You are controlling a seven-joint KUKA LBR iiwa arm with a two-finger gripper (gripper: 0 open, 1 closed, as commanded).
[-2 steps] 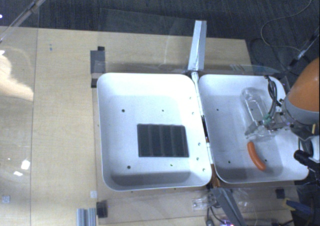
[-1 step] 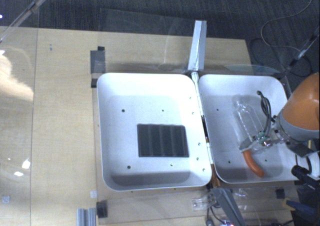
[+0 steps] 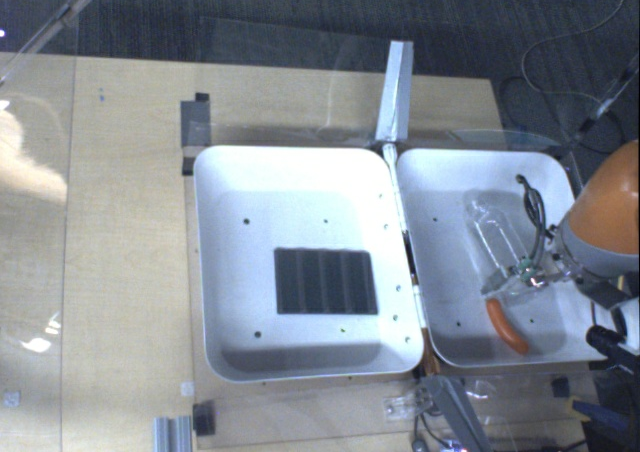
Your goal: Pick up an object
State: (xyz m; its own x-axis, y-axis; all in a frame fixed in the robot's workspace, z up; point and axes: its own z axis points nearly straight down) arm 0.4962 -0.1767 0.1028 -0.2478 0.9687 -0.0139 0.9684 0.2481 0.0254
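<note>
We hover the tool (image 3: 512, 278) in the right bin (image 3: 440, 240), just above the orange sausage-shaped object (image 3: 506, 326). Tool state: can't tell. We should centre over its middle before descending.

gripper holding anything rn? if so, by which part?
Cannot tell. The gripper is low in the right bin, near a clear plastic object and an orange object; no grasp is visible.

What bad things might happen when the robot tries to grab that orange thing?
1. The orange thing lies near the front wall of the right bin, so the pincer may bump the wall.
2. It looks thin and rounded, so it may slip away.
3. A clear plastic piece lies close by, hard to see; the pincer might snag that instead.
</note>
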